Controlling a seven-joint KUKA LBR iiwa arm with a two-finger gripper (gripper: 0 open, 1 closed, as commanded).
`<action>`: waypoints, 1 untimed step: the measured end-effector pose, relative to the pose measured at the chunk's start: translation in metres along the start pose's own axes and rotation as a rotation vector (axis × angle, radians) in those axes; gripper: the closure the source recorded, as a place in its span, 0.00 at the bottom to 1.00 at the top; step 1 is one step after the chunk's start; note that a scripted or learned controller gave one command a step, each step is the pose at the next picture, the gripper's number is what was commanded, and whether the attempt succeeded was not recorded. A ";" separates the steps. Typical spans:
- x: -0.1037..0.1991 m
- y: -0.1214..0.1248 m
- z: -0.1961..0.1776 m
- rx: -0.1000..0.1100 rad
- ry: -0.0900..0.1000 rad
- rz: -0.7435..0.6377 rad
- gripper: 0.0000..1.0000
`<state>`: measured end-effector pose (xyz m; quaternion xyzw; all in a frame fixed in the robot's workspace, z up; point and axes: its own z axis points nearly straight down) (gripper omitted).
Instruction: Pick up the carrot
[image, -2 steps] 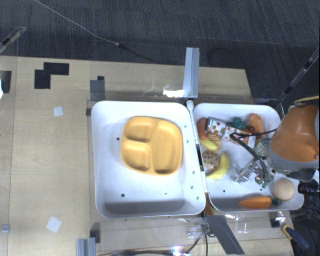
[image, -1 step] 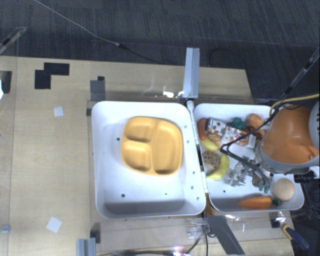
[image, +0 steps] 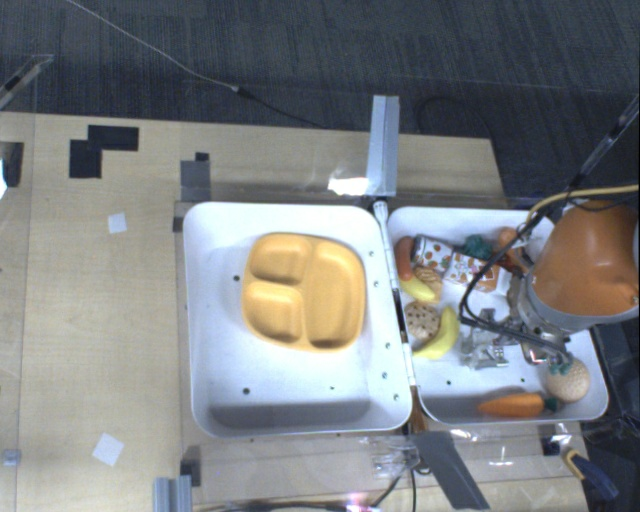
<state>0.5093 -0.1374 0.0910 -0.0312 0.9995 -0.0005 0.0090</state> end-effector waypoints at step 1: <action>-0.005 -0.070 0.000 0.001 0.006 -0.352 1.00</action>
